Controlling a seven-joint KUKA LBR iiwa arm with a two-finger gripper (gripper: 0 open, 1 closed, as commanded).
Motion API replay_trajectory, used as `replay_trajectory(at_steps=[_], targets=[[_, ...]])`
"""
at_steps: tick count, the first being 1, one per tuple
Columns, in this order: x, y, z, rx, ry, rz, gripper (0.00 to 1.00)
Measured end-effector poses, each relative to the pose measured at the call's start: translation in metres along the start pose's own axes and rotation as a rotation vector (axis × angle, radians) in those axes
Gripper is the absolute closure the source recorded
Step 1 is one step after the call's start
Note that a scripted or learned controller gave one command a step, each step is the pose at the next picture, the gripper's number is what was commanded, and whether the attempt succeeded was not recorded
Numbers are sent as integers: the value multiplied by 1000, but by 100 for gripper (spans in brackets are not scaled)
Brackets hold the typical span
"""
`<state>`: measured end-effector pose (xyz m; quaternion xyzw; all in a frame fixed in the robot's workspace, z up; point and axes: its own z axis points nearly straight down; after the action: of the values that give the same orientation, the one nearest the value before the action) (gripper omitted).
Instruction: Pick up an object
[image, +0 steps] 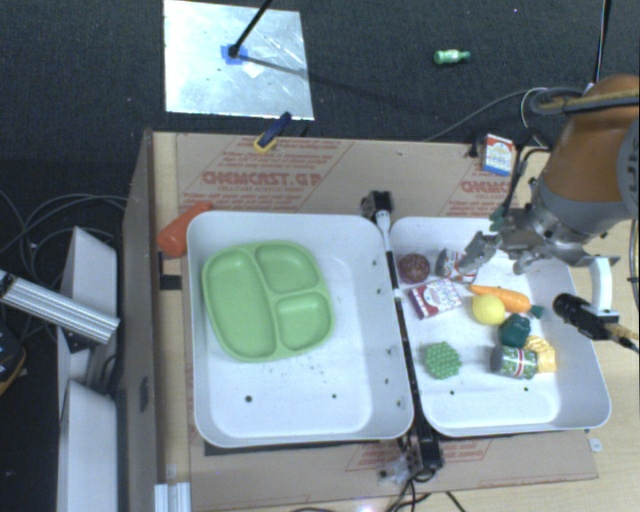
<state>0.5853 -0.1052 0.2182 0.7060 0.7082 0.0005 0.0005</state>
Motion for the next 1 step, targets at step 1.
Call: replay_trajectory(at_steps=[1], targets=[[-50,-14,75,2,-1,3,0]])
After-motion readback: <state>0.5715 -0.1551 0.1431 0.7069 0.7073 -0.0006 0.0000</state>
